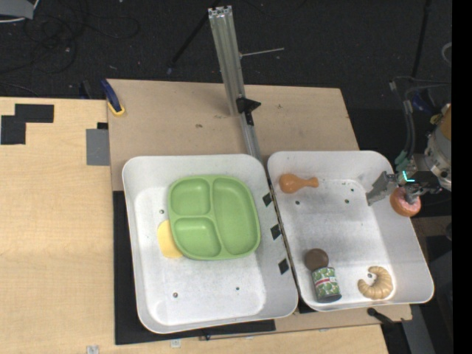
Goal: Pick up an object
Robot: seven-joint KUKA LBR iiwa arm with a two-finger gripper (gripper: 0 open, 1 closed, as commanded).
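Hanging at the right rim of the right white bin (413, 231) is a small round orange-pink object (405, 203), too round to show any long axis. It sits between the two fingers of the gripper (404, 190), which close on it from above. The arm enters from the right edge, its wrist low over the rim. Inside this bin lie an orange drumstick-shaped toy (296, 184), a brown ball (316, 259), a small green-labelled can (326, 284) and a tan croissant (377, 282).
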